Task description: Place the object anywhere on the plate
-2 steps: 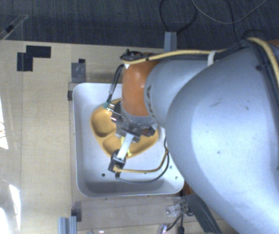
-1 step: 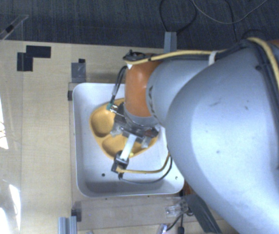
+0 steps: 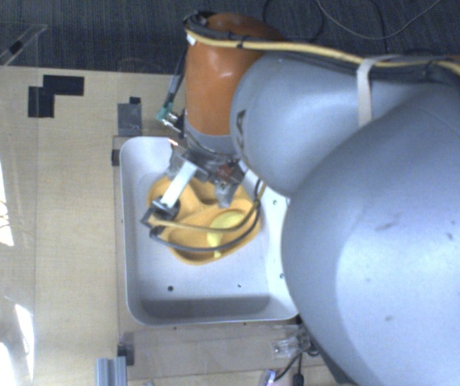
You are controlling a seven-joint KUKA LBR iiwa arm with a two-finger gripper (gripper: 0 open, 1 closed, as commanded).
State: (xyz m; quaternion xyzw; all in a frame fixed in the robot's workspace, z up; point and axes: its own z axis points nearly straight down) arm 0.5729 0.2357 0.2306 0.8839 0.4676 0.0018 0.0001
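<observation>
A yellow plate (image 3: 188, 252) lies in the upper half of the white bin (image 3: 154, 292). A pale yellow-green rounded object (image 3: 228, 219) rests on the plate's right part. My gripper (image 3: 216, 185) hangs low over the plate, just above and to the left of that object, below the orange wrist band (image 3: 214, 79). The gripper's body hides the middle of the plate. Whether the object touches the gripper I cannot tell.
The grey arm (image 3: 375, 215) covers the whole right side of the view and the bin's right wall. A wooden bench (image 3: 45, 240) stretches to the left, with black marks (image 3: 53, 91) at its far edge. The bin's near half shows bare white floor.
</observation>
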